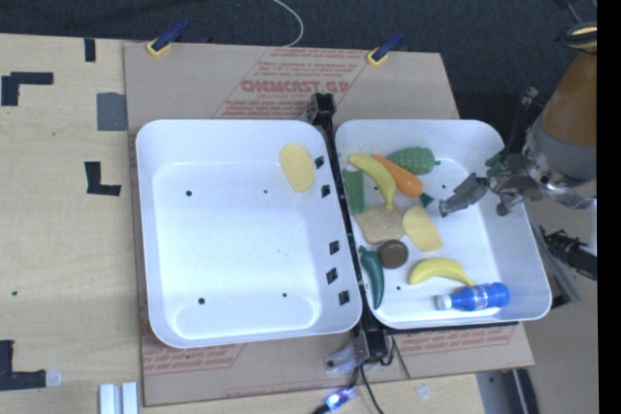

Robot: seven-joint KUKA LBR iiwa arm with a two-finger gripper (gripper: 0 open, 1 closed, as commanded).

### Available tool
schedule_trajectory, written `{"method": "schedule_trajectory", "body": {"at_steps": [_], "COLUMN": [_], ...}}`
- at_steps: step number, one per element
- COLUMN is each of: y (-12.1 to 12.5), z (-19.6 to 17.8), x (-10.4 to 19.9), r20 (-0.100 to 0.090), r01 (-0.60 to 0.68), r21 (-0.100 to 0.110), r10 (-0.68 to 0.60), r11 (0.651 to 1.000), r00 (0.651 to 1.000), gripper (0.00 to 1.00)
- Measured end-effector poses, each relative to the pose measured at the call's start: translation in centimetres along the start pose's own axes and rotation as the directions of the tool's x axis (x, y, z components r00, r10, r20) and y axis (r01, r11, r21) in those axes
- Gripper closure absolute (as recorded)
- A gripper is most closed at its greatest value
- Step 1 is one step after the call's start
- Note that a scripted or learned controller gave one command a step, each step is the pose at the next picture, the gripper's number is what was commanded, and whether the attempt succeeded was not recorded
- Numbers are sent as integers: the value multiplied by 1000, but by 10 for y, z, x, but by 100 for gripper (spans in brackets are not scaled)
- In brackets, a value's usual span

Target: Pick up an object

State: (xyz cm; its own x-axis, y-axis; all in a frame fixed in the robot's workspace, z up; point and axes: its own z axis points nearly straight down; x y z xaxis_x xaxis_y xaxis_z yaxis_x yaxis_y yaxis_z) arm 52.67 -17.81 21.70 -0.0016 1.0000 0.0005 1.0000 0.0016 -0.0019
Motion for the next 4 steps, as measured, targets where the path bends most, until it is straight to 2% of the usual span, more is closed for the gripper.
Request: {"method": "schedule_trajectory", "body": {"at_steps": [1, 2, 3, 4], "y": [56, 54, 29, 93], "z": [137, -126, 43, 33], "x": [60, 71, 168, 220], "r20": [4, 3, -4, -1], "r01": [3, 2, 7, 6], "r21": [-7, -20, 18, -4], "r10": [-3, -2, -7, -6], "r11": [1000, 1000, 1000, 1000], "r00": [1000, 1000, 1000, 1000], "gripper": [0, 0, 0, 0]}}
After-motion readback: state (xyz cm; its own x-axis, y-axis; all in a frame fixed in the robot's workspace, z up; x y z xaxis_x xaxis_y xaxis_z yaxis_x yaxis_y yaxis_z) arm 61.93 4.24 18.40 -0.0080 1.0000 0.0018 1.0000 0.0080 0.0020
